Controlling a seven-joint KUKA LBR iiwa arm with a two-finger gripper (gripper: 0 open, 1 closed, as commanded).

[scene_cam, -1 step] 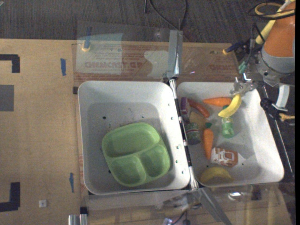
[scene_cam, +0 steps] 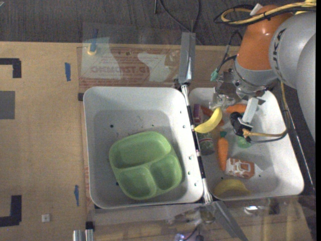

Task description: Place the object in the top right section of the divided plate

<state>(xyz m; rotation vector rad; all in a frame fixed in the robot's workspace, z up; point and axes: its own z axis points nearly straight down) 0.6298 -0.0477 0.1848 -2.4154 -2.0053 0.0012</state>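
Currently the gripper [scene_cam: 219, 106] sits low over the upper-left part of the right bin [scene_cam: 286, 174], with the grey arm [scene_cam: 296, 39] and its orange band [scene_cam: 261, 34] reaching in from above and to the right of it. Finger state — cannot tell; the wrist body blocks the view of the tips.

Banana [scene_cam: 209, 123] lies directly under and just left-below the gripper, its upper end touching or hidden by the gripper body. Whether it is actually between the fingers is not visible.

Close around the gripper:
- an orange item [scene_cam: 238, 107] just to its right, partly covered by the wrist hardware
- a dark can-like item [scene_cam: 197, 112] just left of it, against the bin wall
- a small green item [scene_cam: 243, 142] below-right
- a carrot [scene_cam: 222, 153] below, upright along the bin's length, near the banana's lower tip
- a white and orange packet [scene_cam: 239, 168] further below, touching or just beside the carrot's lower end
- a yellow lemon-like fruit [scene_cam: 230, 187] furthest below, near the bin's bottom edge

Well to the left and below the gripper — the left bin [scene_cam: 100, 109] holds the green divided plate [scene_cam: 145, 164]. The plate lies tilted in the bin's lower half, with one large section and two smaller ones; nothing rests in it.
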